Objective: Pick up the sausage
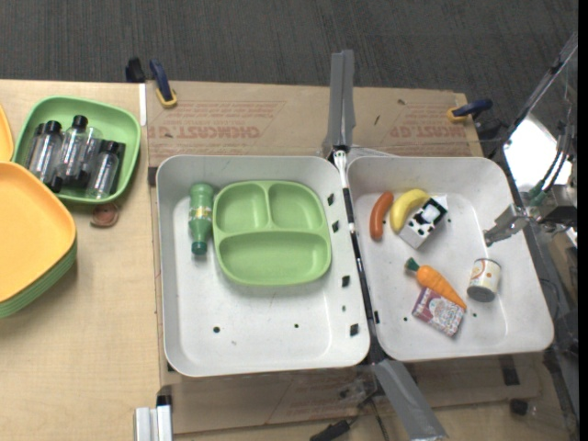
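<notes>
Approaching stage: the claw (499, 231), state indeterminate, sits at the right white bin's (514, 338) right edge; next, reach the red-orange plastic sausage (378, 216) near its far-left corner.

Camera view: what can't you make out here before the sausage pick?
- Claw: small and blurred at the right bin's rim; finger state unreadable.
- Arm: cut off by the right edge of the camera view.
- Sausage: its right side presses against the banana, so any gap there is unclear.
- Small can and flat packet: labels too small to read.
- Bottles in the green tray: contents indistinct.
</notes>
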Available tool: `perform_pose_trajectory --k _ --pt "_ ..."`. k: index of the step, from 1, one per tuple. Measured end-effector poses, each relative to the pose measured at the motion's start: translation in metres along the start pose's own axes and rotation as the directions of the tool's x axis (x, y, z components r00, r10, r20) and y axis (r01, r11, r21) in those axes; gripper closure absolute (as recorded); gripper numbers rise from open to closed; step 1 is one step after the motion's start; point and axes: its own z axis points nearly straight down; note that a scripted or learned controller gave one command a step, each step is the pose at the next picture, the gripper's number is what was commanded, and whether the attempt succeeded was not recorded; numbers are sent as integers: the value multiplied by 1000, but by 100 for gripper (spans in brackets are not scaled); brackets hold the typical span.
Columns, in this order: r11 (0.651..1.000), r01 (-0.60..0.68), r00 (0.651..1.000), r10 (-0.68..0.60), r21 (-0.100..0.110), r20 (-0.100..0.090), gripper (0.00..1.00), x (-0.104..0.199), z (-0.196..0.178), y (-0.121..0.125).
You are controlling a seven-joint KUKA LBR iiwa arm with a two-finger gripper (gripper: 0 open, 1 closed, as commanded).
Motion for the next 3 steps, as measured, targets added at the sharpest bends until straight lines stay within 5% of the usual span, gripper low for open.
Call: perform_pose_trajectory --k 1,2,3 --pt "1000 -29 1000 29 0 -1 0 44 108 -15" --pt "1000 -31 1000 31 1 -1 0 60 158 -16" --pt "999 -34 999 34 2 -1 100 59 150 -16"
